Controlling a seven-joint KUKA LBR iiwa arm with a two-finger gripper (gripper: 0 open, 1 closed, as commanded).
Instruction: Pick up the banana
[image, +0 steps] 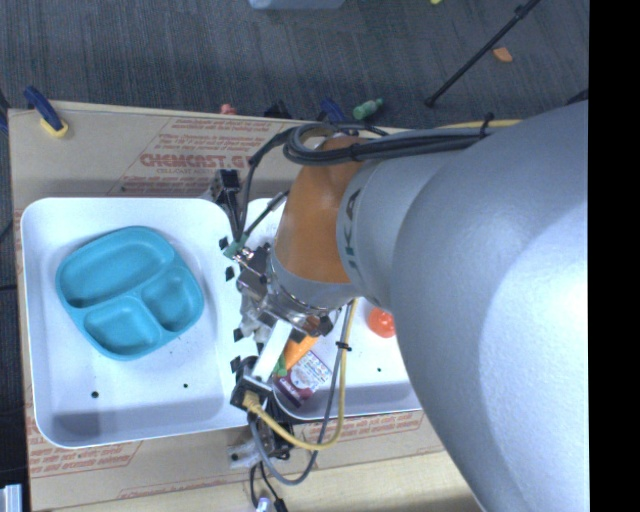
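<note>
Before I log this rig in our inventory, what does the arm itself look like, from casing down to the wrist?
The arm is a bulky, rounded light-grey casing with an orange band above the wrist. Black cables loop along its top, and a yellowish cable hangs by the wrist. The wrist hardware is metallic with small black fittings. The gripper is too cluttered to describe.

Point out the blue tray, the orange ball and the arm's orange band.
Blue tray (130, 290): camera view, on its centre divider.
Orange ball (381, 322): camera view, on its visible middle.
Orange band (315, 225): camera view, on its lit front.
</note>
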